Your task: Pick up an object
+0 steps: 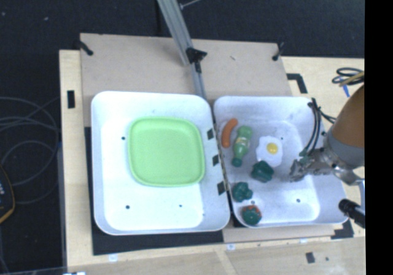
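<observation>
Nearest you, the arm [351,125] puts the gripper [302,168] low in the right bin [288,107], right of frame; I cannot tell its finger state. The fried egg [270,150] lies just left; descending here, you risk missing it.

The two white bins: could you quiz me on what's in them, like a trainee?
1. True or false: the green plate lies in the left bin.
2. Which toy lies nearest the gripper? A) orange sausage B) fried egg C) green bottle
3. Fill in: the arm reaches over the ____ bin.

Key: 1 true. 2 B. 3 right; the right bin holds all the small toys.
</observation>
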`<state>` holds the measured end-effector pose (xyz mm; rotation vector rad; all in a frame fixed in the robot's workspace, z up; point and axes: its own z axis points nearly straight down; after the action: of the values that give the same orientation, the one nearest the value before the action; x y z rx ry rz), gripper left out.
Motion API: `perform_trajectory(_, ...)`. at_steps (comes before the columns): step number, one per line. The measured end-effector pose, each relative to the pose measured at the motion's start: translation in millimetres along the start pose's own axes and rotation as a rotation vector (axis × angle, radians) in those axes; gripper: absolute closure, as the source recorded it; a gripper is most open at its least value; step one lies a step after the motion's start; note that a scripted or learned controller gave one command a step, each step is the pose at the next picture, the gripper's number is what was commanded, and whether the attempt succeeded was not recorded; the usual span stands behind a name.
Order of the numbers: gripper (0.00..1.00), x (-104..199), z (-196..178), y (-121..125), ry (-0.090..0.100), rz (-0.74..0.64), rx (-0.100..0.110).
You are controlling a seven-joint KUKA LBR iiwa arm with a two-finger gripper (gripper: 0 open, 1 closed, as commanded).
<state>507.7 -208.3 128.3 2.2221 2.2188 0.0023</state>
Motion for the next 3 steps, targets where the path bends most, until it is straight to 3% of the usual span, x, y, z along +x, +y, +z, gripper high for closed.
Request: perform_trajectory(3, 1.0, 4, -162, 1, -0.002, -0.002, -0.004)
